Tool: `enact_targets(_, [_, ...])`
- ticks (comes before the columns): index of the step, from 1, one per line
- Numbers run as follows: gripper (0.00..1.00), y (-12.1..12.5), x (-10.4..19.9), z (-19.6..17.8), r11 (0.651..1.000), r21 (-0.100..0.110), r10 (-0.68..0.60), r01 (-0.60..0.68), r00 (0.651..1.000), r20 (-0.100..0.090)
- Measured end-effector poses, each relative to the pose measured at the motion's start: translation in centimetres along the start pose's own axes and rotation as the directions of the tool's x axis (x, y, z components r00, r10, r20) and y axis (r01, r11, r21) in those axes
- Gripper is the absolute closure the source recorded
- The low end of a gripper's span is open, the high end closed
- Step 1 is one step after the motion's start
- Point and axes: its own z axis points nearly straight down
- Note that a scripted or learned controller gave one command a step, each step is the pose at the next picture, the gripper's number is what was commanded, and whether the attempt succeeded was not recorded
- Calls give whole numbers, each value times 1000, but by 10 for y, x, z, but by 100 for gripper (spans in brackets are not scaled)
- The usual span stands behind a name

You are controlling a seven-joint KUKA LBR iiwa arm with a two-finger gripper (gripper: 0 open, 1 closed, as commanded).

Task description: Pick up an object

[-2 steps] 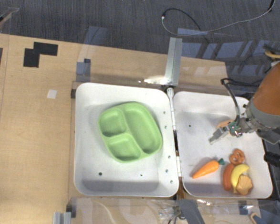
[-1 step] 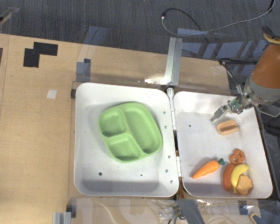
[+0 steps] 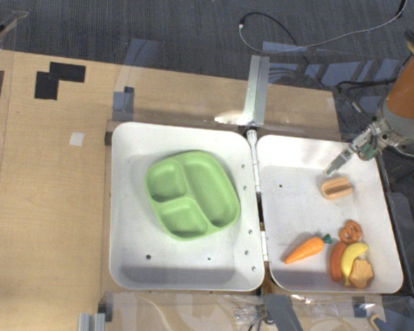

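1. The grey arm with its orange band reaches in at the upper right, and the gripper [image 3: 336, 163] hangs over the top of the right white bin [image 3: 292, 156]; whether its jaws are apart or together I cannot tell.
2. Nearest below it lies a small tan hot-dog toy [image 3: 337, 187], a bun with a reddish strip, lying flat and on its own (the likeliest target, I judge).
3. Risk: the rounded bun could roll or skid aside if the jaws come down off-centre.
4. A plastic orange carrot [image 3: 306, 249] lies lower, well apart from the hot dog.
5. A brown pretzel [image 3: 350, 230], a yellow banana [image 3: 353, 253] and other toys crowd the lower right corner; a grab there may catch several.
6. The green divided plate [image 3: 191, 194] sits in the left white bin [image 3: 126, 255] on the counter [image 3: 43, 185].
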Motion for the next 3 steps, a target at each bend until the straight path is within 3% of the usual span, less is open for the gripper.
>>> enact_targets(1, [0,-23,21,55,960,-2,-279,279,960,3])
enact_targets(2, [0,-7,7,36,894,0,-449,449,894,-4])
enact_targets(3, [0,-9,8,1,825,-1,-566,566,825,0])
